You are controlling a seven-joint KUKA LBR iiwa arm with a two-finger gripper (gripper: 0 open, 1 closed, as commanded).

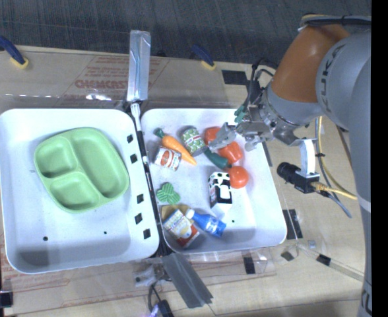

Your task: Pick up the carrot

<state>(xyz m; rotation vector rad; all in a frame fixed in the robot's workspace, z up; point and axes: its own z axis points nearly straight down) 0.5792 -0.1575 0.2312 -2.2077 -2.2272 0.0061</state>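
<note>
the carrot [176,146] lies in the right bin [263,177], near its upper-left corner, slanting down to the right with its green top toward the divider; a small jar [168,158] touches it from below and a green can [193,139] sits just beside its right; the tool [228,135] hovers well right of it, over red toy vegetables [228,149]; i cannot tell its state; nothing is lifted yet, so reach and grasp both remain; the green divided plate [82,168] rests in the left bin [22,243].

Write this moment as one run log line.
carrot: in right bin, untouched | hand: above bin, right of carrot | green plate: left bin
</note>
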